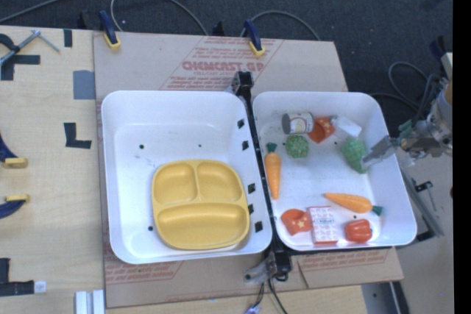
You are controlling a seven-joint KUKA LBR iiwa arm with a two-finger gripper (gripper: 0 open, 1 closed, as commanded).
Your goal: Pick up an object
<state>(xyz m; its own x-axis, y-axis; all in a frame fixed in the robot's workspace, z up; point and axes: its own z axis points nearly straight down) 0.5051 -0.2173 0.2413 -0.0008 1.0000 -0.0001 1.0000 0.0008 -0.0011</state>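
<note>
Carrot (273, 174) is seen lying in the right bin (390, 158) by its left wall, long axis running far to near. A second carrot (349, 201), broccoli (297, 147) and tomatoes (294, 220) share that bin. A yellow divided plate (200, 204) sits in the left bin (118, 158). "CHEMCAST" is printed on the desk's cardboard (221, 64). The claw (383, 149) is placed at the right rim; how it stands cannot be told.

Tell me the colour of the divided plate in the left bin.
Yellow. The plate shows best in the camera view, lying in the left bin.
</note>
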